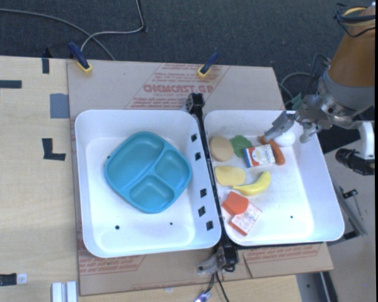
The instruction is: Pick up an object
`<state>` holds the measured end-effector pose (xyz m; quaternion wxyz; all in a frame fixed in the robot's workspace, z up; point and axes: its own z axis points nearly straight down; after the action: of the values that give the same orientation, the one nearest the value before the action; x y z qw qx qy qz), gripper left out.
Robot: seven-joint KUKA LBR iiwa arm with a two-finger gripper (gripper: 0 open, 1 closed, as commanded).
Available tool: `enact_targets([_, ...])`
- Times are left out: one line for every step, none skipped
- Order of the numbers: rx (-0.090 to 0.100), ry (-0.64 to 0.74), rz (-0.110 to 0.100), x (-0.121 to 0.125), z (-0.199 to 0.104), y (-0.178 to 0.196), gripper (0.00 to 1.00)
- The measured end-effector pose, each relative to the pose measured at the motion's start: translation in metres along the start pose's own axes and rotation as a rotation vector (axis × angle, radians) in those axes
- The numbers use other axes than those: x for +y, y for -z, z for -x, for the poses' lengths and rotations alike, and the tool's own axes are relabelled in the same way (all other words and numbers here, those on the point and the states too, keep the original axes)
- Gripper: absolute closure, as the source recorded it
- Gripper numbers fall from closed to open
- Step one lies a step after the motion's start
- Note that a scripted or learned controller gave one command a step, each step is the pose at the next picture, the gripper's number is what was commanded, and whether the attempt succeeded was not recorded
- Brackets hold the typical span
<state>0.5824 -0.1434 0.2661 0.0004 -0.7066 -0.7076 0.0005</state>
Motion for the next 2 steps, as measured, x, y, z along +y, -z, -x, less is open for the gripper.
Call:
enact_targets([0.002, 0.0, -0.004, 0.085, -0.037, -0.129, 0.0])
enact_targets([-0.001, 0.0, 0.008, 0.089, -0.041, -0.177, 0.0])
